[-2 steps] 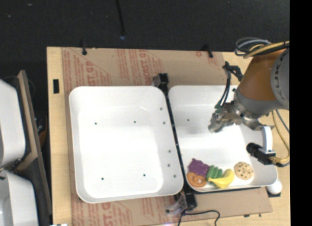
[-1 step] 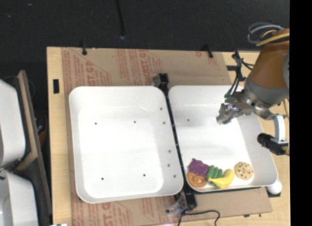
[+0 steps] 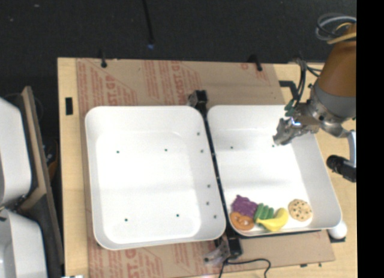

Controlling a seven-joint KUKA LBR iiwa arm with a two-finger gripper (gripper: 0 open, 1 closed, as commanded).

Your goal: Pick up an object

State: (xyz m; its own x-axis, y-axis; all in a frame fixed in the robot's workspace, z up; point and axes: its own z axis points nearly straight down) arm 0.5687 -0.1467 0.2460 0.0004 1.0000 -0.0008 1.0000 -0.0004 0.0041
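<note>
Several small toy foods lie in the near corner of the right bin (image 3: 264, 163): a purple grape bunch (image 3: 243, 203), an orange round piece (image 3: 242, 221), a green piece (image 3: 263, 212), a yellow banana (image 3: 275, 220) and a round cookie (image 3: 299, 210). My gripper (image 3: 283, 134) hangs over the far right part of that bin, well away from the toys, with nothing visible between its fingers. The orange-banded arm (image 3: 338, 72) comes in from the right.
The left bin (image 3: 150, 175) sits beside the right one on a cardboard-covered bench (image 3: 150, 81). A black clamp (image 3: 198, 98) stands at the far junction of the bins. Cables and a clip (image 3: 225, 250) lie at the near edge.
</note>
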